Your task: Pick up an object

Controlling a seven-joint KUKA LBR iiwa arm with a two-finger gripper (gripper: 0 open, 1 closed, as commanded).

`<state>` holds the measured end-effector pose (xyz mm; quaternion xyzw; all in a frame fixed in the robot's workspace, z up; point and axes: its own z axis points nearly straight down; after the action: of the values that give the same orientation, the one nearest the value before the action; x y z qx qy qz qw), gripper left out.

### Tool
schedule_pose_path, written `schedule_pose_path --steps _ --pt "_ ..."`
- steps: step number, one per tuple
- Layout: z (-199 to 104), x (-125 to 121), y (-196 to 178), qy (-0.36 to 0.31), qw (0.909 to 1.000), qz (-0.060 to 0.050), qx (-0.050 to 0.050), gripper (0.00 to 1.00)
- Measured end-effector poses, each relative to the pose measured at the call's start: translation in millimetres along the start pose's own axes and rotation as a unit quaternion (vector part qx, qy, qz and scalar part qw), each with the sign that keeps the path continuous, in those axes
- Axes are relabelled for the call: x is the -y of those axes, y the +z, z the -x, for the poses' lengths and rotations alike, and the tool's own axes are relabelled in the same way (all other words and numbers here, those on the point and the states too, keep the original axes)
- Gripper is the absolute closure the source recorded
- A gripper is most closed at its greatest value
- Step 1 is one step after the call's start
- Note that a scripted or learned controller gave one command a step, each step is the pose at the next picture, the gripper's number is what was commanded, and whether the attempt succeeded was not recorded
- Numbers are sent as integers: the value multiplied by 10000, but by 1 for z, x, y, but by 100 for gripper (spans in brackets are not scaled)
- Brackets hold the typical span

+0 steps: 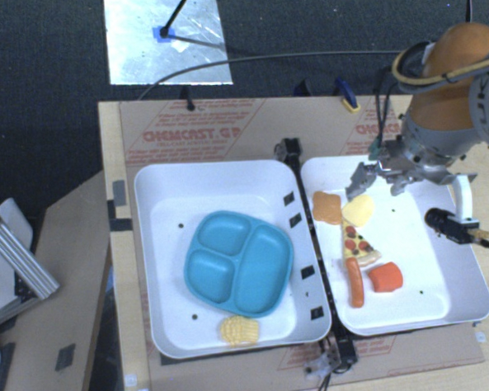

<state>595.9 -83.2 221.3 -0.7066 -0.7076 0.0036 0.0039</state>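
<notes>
Hand (379, 177) hovers spread over the far end of the right bin (462, 301), so it could easily clip the yellow piece (359, 210) into the toast (328, 208) beside it and grab nothing.

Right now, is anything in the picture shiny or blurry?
In the camera view, the crinkled silver foil sheet at the top catches glare; the grey two-finger gripper over the right white bin looks slightly soft; the blue divided plastic plate and the yellow toy corn cob look sharp, with soft shadows.
</notes>
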Motion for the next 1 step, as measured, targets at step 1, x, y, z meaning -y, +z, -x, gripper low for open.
schedule_pose_path --steps 1 --pt "0 -3 -7 -9 10000 63 5 0"
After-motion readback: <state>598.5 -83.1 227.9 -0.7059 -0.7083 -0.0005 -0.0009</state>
